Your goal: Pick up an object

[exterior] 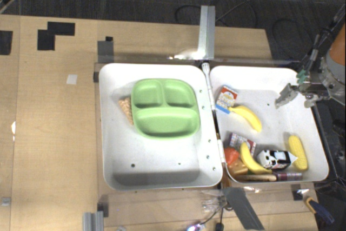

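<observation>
Pincer [286, 94] is seen over right bin's [259, 76] bare far-right corner; finger state cannot be told. Curved smooth banana [247, 117] is found mid-bin. Glossy green divided plate [164, 107] is set in left bin [111, 132].

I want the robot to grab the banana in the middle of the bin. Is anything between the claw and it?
Nothing visible. The claw is near the right bin's right edge, and only bare white floor lies between it and the banana. The small carton sits on the banana's far side.
</observation>
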Motion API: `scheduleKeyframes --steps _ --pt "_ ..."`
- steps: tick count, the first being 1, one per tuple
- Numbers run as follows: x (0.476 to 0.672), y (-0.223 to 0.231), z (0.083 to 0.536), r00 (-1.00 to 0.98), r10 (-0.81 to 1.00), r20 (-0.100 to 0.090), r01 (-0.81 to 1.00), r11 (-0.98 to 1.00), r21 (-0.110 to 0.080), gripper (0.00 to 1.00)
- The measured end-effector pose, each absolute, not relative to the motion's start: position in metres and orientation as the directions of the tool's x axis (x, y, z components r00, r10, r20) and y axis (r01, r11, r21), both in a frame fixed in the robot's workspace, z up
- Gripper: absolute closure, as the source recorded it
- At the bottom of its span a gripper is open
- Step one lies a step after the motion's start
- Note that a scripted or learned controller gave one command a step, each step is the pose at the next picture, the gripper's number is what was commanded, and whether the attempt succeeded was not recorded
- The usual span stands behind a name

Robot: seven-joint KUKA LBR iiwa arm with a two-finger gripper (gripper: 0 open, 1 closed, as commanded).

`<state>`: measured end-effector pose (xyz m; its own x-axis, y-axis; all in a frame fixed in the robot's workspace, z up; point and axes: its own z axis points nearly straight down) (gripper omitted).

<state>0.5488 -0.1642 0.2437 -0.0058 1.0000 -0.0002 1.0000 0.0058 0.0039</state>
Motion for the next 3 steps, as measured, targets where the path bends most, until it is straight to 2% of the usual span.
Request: scheduleKeyframes --steps 1,2,3 --pt "0.549 -0.164 0.244 -0.006 1.000 0.000 1.000 0.006 0.004 0.00" --pt "0.545 -0.119 0.107 0.094 0.996 0.001 0.996 -0.094 0.001 0.00" --pt "0.547 -0.120 0.119 0.096 0.995 0.001 0.995 -0.096 0.007 1.00"
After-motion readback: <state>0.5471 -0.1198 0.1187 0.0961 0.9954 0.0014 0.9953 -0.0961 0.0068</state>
